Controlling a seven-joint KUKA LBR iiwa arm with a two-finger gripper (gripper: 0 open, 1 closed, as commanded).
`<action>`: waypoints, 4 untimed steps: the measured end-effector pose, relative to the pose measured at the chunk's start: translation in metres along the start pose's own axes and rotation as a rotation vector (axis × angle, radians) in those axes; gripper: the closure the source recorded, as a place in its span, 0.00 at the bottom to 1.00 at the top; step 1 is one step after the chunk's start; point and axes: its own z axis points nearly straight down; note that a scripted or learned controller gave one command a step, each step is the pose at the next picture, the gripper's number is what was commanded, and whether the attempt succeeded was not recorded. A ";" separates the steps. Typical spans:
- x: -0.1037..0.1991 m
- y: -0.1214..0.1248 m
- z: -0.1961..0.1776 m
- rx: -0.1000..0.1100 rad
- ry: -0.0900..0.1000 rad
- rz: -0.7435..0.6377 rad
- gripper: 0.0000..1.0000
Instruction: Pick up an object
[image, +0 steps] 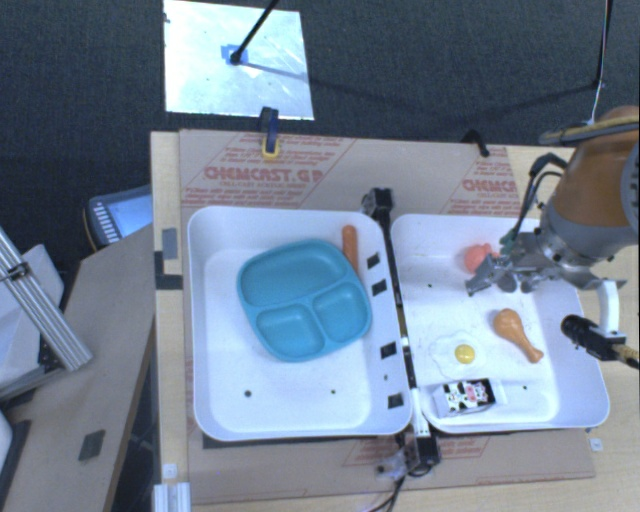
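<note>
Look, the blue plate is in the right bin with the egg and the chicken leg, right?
Not quite. The camera view shows the blue plate in the left bin. The egg and chicken leg are in the right bin.
</note>
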 end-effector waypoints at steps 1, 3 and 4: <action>0.000 0.003 -0.007 -0.012 -0.002 -0.002 0.00; -0.004 0.010 0.090 -0.010 -0.001 0.000 0.00; -0.005 0.011 0.076 -0.015 -0.003 0.000 1.00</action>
